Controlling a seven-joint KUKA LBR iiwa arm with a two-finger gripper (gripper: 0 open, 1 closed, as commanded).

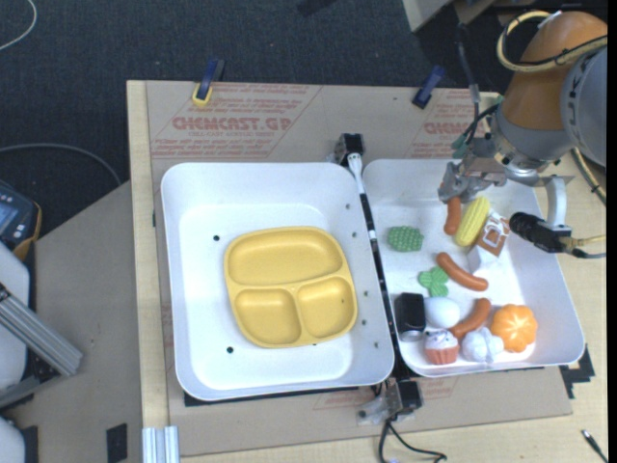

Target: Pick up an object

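Observation:
My gripper [466, 191] hangs over the back of the right bin [554, 287], on the grey arm with its orange band [554, 61]. Directly under it lie a yellow corn cob [474, 220] and an orange carrot [451, 217], side by side and pointing up at the gripper. Whether either one is gripped cannot be made out. Further forward in the same bin are a red sausage [461, 271], a green leafy piece [406, 238], a small green broccoli [434, 281], a white egg [443, 311] and an orange fruit [513, 326].
The left bin [193, 258] holds a yellow divided plate [287, 285]. A black block [411, 312], a cupcake [442, 346] and a small brown-and-white box [493, 236] also crowd the right bin. Clamps sit on the board's far edge [204, 83].

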